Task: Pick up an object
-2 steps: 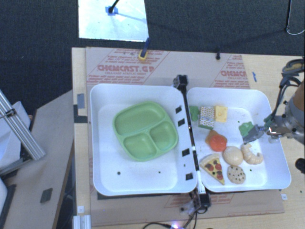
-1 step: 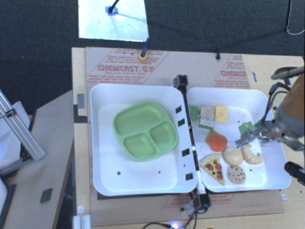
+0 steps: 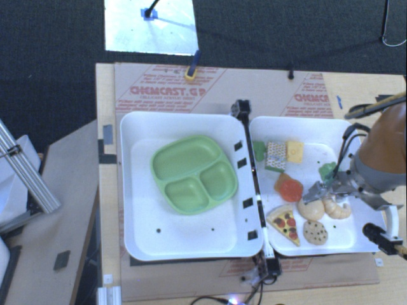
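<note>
- The gripper (image 3: 320, 192) sits low in the right bin (image 3: 305, 124), toward the right side of the frame; its metal fingers (image 3: 313, 194) point left.
- Whether the fingers are apart or together cannot be told; nothing shows clamped between them.
- Just below the fingertips lie two pale buns: one (image 3: 311, 210) under the tips, another (image 3: 336, 208) to its right, touching or nearly touching it.
- Left of the tips lies a red tomato (image 3: 289, 188), near but apart from them.
- Just above the gripper is a small green piece (image 3: 327, 169).
- Lower in the bin lie a pizza slice (image 3: 284, 224) and a cookie (image 3: 315, 232), side by side.
- At the bin's upper left sit a green block (image 3: 259, 150), a speckled block (image 3: 276, 154) and a yellow block (image 3: 294, 151), in a row.
- The arm (image 3: 385, 154), with its orange band, enters from the right edge of the frame.
- The left bin (image 3: 137, 189) holds a green divided tray (image 3: 194, 173), at the frame's middle.
</note>
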`<state>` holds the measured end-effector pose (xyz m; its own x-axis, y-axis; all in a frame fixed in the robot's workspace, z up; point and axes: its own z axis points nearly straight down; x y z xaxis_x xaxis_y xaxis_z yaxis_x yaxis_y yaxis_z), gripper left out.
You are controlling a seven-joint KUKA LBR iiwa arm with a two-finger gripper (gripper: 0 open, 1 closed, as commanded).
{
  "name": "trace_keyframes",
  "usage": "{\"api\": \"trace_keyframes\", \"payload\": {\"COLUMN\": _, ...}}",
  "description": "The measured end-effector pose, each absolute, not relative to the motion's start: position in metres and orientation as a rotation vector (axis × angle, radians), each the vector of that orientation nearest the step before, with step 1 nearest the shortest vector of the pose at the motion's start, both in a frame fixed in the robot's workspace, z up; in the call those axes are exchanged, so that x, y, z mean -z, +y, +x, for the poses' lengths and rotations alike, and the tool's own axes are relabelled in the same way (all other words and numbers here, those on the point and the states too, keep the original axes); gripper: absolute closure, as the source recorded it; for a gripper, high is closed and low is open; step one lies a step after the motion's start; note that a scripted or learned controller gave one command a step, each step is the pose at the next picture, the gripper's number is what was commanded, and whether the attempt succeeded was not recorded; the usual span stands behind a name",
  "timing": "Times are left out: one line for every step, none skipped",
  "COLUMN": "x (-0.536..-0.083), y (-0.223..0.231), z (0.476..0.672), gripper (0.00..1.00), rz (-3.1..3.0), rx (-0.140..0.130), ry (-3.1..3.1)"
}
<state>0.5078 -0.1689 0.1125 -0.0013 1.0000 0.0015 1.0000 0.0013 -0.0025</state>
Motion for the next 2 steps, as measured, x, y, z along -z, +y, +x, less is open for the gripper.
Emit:
{"api": "trace_keyframes", "payload": {"x": -0.084, "y": -0.168, "z": 0.509, "gripper": 0.00, "rz": -2.222, "rx": 0.003, "ry": -2.223}}
{"api": "trace_keyframes", "payload": {"x": -0.095, "y": -0.169, "z": 0.509, "gripper": 1.00, "rz": -2.224, "rx": 0.003, "ry": -2.224}}
